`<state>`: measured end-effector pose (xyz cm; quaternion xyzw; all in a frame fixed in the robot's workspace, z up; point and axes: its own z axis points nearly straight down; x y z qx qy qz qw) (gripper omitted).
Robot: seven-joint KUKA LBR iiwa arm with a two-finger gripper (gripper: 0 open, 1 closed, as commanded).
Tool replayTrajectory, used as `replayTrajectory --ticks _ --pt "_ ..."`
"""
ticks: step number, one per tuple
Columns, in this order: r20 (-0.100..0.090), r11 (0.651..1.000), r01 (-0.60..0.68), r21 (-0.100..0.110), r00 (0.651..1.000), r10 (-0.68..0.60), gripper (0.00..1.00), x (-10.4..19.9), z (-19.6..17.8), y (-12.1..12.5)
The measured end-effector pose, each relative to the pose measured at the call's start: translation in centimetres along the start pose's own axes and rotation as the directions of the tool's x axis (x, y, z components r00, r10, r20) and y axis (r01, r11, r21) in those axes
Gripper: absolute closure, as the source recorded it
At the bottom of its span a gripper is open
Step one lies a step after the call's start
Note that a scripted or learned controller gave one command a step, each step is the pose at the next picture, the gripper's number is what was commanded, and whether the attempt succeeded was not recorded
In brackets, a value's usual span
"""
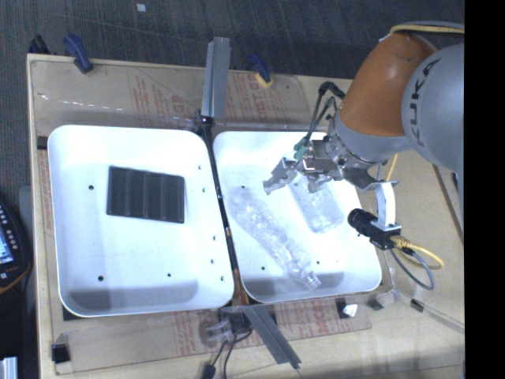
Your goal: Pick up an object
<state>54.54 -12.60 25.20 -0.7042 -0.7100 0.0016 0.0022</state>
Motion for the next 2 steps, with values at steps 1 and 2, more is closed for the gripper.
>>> replayTrajectory --ticks 1,2 --pt "-0.001 0.959 -0.282 -0.001 0.959 0.282 0.0 -1.9 0.7 -1.4" --pt "0.001 0.996 -0.092 -0.005 0.996 0.092 0.0 -7.0 -0.2 1.3"
